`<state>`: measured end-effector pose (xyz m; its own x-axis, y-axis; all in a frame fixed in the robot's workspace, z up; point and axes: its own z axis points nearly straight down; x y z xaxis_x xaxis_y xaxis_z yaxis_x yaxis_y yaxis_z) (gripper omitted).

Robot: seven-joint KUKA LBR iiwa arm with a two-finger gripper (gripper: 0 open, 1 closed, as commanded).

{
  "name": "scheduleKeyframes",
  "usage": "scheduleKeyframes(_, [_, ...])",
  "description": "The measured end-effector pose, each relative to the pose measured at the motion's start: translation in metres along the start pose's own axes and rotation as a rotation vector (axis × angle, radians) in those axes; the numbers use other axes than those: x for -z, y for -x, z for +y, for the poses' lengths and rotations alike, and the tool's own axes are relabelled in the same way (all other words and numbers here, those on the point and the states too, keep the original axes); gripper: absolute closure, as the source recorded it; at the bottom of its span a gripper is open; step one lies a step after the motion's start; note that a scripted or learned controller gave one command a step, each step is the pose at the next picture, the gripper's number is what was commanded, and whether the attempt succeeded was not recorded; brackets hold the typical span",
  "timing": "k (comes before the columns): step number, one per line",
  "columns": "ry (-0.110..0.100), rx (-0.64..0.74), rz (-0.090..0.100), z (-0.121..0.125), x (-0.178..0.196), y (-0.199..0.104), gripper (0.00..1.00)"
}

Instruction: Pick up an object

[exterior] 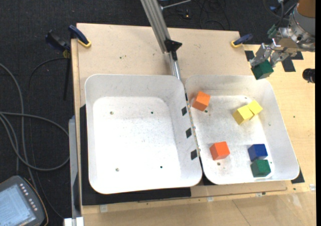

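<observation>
My gripper [261,63] hangs above the far right corner of the right bin [284,128], at the view's upper right. A dark green block [263,71] sits between its fingers, lifted off the bin floor. In the right bin lie an orange block [201,101], two yellow blocks [242,115] [254,107] touching each other, a red-orange block [219,150], a blue block [257,151] and a second green block [260,168] right beside the blue one.
The left bin [90,119] adjoins the right one on the wooden bench [130,49]. A slanted metal pole [153,11] runs down to the bins' shared far edge. Clamps [80,36] [241,40] grip the bench's far corners.
</observation>
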<state>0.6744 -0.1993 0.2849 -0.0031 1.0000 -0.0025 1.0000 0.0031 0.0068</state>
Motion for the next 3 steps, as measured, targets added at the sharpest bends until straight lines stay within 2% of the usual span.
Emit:
scheduleKeyframes(1, [-0.009, 0.004, 0.004, -0.005, -0.018, -0.053, 1.0])
scheduleKeyframes(3, [-0.008, 0.005, 0.004, -0.01, -0.012, -0.165, 1.0])
